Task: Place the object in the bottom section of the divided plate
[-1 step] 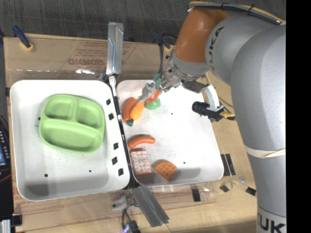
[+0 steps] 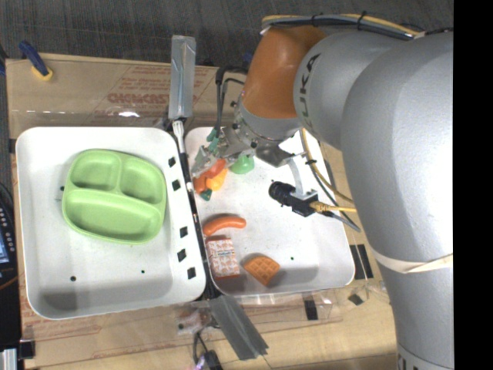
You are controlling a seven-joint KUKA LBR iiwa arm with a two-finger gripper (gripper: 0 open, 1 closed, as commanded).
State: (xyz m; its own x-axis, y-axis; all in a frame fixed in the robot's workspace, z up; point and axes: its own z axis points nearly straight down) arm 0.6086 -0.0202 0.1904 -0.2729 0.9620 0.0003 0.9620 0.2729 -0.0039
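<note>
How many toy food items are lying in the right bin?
4 visible: a carrot and a green piece under the gripper, a sausage mid-bin, a waffle at the near edge. The arm may hide more.

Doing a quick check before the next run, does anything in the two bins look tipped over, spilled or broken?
Nothing stands out. The green divided plate lies flat in the left bin. The sausage, waffle and small carton lie apart in the right bin, and the pincer is at the carrot.

Green divided plate (image 2: 114, 195) lies in left bin (image 2: 46, 284). Tool (image 2: 209, 156) sits low over an orange toy (image 2: 212, 178) in right bin (image 2: 323, 245). Sausage (image 2: 223, 223) and waffle (image 2: 261, 269) lie nearby.
</note>
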